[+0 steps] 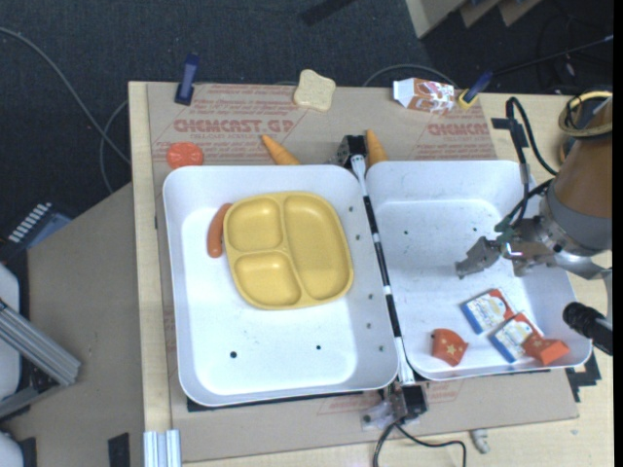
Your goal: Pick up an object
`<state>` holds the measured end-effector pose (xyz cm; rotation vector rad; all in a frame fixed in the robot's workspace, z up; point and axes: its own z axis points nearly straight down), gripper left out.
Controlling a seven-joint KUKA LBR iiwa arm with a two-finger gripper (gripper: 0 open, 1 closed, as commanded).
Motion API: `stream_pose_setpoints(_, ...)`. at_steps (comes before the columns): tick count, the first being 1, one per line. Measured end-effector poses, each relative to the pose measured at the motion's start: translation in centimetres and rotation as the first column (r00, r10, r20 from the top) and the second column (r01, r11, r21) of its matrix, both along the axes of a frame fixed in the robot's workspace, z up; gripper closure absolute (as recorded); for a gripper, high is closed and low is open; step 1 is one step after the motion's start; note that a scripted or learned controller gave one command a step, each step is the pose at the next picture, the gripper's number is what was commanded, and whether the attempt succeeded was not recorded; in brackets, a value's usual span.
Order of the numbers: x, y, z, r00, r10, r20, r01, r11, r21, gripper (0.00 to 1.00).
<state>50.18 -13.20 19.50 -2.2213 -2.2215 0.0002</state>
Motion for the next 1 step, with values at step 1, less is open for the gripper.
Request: stream_pose_setpoints(1,-2.29,0.91,0.2,1.0,-0.001,-0.002,0.001,1.0,0.001,0.0)
